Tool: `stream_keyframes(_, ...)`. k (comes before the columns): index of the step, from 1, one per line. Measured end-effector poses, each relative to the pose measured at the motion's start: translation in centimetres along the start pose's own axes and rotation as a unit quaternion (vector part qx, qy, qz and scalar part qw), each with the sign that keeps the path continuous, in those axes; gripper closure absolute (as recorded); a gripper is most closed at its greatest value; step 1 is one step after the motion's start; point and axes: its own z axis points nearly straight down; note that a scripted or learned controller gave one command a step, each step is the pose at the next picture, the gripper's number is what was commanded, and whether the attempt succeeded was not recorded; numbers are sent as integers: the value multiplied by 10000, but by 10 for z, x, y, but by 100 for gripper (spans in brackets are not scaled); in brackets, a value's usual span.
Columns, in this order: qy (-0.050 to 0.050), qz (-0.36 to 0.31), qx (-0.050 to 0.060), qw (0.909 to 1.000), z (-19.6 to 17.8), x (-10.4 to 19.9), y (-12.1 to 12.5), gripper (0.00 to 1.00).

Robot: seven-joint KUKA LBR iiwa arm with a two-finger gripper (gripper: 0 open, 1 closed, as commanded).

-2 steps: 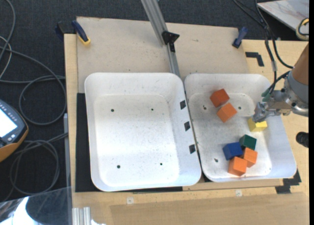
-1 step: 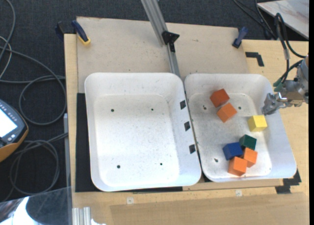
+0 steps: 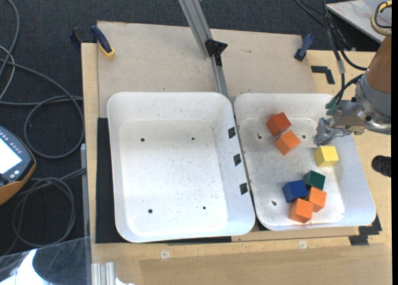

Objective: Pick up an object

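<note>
Just below your hand [image 3: 324,133], a yellow cube [image 3: 326,155] is sitting in the right bin [image 3: 268,215], near that bin's right wall and apart from the other blocks. Your hand is hanging at the bin's right side, directly above the cube; from this slanted view you cannot tell whether it is apart or together, and nothing is showing between its tips. Left of the hand, two orange cubes [image 3: 283,133] are lying close together in the upper middle of the bin. Toward the bin's lower right, a blue block [image 3: 295,190], a dark green block [image 3: 315,180] and two more orange blocks [image 3: 308,205] are crowding together, touching one another. Beside it, the left bin [image 3: 118,109] is resting on the wooden surface [image 3: 155,60], with blue clamps [image 3: 102,40] gripping the surface's far edge.
</note>
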Motion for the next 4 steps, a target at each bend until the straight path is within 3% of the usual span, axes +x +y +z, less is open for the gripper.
stream_keyframes(1,0,4,11,10000,4,43,-3,100)
stream_keyframes(2,6,-3,19,10000,13,103,-13,100)
stream_keyframes(4,2,-4,11,10000,33,217,-12,100)
